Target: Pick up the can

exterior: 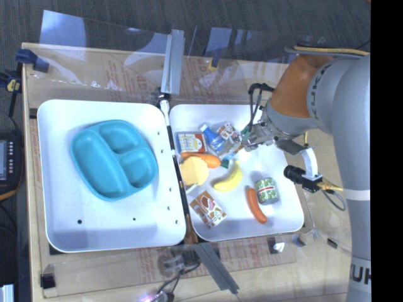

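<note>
camera view, from above and at a slant: much of the arm [327,99] is cut off at the right side, with its grey body and orange band [296,93] covering the upper right corner of the right bin [286,222]. the gripper [247,142] is hard to make out; it is small, dark and mixed in with cables and with the clutter beneath it. whether it is spread or closed i cannot tell, and nothing can be seen held in it. it sits low over the upper middle of the right bin, just beside a crinkled blue-and-white packet [220,137], and whether it touches the packet is unclear.

the can [267,190] lies on its side in the right half of the right bin, with a green label and a pale end, well below the gripper and apart from it. a red sausage [256,206] lies just beside the can on its left, slanting down toward the bin's lower edge. a banana [230,178] curves in the middle of the bin, near a small green piece [227,163] whose nature is too small to tell. an orange carrot [204,160] and a yellow block [194,172] overlap near the bin's left wall. a box with an orange label [191,143] sits above them, and a brown printed carton [208,209] lies tilted at the lower left.

the left bin [63,231] holds a blue divided tray [113,158].
</note>
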Robot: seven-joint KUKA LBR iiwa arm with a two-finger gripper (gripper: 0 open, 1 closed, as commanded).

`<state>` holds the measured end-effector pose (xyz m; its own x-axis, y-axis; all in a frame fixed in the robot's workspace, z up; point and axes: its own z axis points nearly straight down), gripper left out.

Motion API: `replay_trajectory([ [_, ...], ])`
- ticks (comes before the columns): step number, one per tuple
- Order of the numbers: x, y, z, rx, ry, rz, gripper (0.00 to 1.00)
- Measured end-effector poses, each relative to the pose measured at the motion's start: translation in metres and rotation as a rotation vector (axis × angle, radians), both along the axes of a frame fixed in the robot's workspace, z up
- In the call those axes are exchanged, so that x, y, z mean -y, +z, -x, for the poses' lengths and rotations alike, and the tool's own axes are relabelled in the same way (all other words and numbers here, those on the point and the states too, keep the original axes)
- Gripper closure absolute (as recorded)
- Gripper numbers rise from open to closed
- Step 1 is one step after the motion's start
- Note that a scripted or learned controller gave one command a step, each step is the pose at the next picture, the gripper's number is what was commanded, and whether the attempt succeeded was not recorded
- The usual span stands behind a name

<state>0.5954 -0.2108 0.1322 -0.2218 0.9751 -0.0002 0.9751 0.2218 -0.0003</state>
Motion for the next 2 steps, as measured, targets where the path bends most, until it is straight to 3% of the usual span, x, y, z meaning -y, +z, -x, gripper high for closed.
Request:
replay_trajectory([
  [1,0.0004,-0.0291,-0.0667,0.017,-0.053,0.004,0.0],
  [2,-0.0048,-0.0289,-0.0602,0.018,-0.094,0.004,0.0],
])
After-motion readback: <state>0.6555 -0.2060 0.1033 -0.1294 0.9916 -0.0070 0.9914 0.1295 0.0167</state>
